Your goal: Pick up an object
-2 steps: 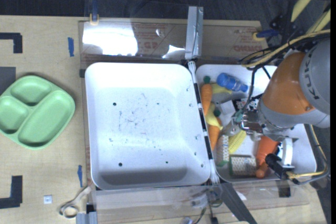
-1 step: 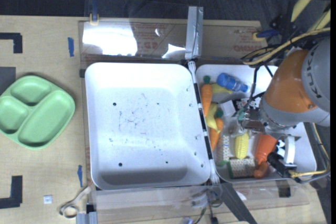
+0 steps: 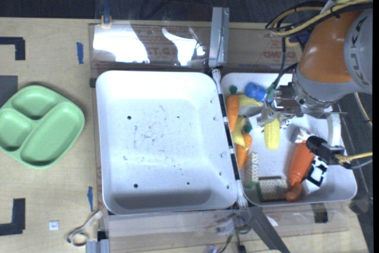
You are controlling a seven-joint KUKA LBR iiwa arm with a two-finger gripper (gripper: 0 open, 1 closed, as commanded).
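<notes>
The right bin (image 3: 346, 186) holds several small items. Among them are a yellow corn cob (image 3: 271, 134), an orange carrot (image 3: 233, 111), a blue piece (image 3: 256, 90) and a yellow piece (image 3: 240, 137). A larger orange item (image 3: 299, 164) lies next to a black-and-white object (image 3: 318, 170). My gripper (image 3: 277, 108) hangs over the upper middle of this bin, just above the top end of the corn cob. The grey and orange wrist behind it hides the bin's far right corner. I see nothing lifted off the bin floor.
The left bin (image 3: 160, 139) is bare white with faint scuffs. A green divided plate (image 3: 40, 125) lies on the bench at far left. A brush-like item (image 3: 270, 185) rests by the right bin's front wall. Cables loop above the arm at upper right.
</notes>
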